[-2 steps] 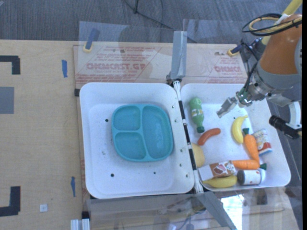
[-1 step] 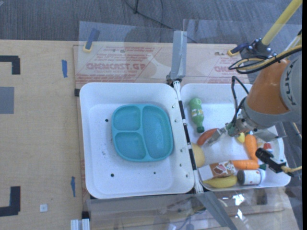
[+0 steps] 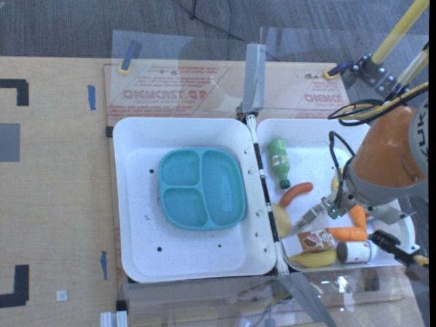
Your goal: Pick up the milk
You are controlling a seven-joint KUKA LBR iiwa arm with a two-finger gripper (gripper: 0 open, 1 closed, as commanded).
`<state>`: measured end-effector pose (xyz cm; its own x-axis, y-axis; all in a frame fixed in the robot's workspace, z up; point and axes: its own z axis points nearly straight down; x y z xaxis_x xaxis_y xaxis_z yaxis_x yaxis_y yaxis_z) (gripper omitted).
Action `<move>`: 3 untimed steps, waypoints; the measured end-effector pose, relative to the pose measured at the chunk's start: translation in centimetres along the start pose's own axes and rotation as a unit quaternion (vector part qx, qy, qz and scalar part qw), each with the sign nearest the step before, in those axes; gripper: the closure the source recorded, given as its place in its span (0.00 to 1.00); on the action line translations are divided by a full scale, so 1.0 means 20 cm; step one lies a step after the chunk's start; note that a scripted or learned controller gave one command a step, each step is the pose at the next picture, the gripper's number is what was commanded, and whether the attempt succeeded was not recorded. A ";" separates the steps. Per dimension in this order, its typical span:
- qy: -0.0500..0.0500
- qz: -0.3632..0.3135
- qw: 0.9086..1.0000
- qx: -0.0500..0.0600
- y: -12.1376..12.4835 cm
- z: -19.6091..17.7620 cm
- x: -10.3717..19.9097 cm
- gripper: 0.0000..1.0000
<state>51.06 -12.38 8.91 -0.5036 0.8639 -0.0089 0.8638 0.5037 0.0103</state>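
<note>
From the camera above, the tabletop (image 3: 54, 203) carries two shallow white bins side by side. The left bin (image 3: 136, 142), in the middle of the frame, holds a teal divided plate (image 3: 202, 187). The right bin (image 3: 306, 145), toward the right of the frame, holds the small items.

In the right bin a green bottle (image 3: 278, 161) lies near the upper left, with a red sausage (image 3: 296, 193) just below it. Along the bin's lower edge lie a banana (image 3: 315, 257), a small carton with a brown and red print (image 3: 315, 239), an orange carrot (image 3: 349, 234) and a white bottle with a dark cap (image 3: 355, 252). The white bottle, at the lower right of the bin, looks like the milk, though its label is too small to read; it touches or nearly touches the carrot above it and the banana to its left.

The arm (image 3: 388, 155) reaches in from the right of the frame, its orange band over the bin. The hand (image 3: 325, 208) sits low above the bin floor, between the sausage and the carton, and its fingers appear spread with nothing between them.

By my reading the step in hand is the approach: the hand is down among the items but up and to the left of the white bottle, not over it. The next move calls for shifting toward the lower right of the frame, centring over the bottle, and closing across its body without catching the carrot or banana crowded against it.
</note>
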 end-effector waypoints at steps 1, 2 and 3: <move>0.003 0.006 1.000 0.004 0.25 -0.38 -0.13 0.00; 0.001 -0.015 1.000 0.000 0.11 0.00 0.03 0.00; 0.003 0.052 0.999 0.004 0.41 -0.05 -0.11 0.00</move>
<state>59.32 -10.13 9.96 -0.4119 0.9112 -0.0026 0.9112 0.4119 0.0029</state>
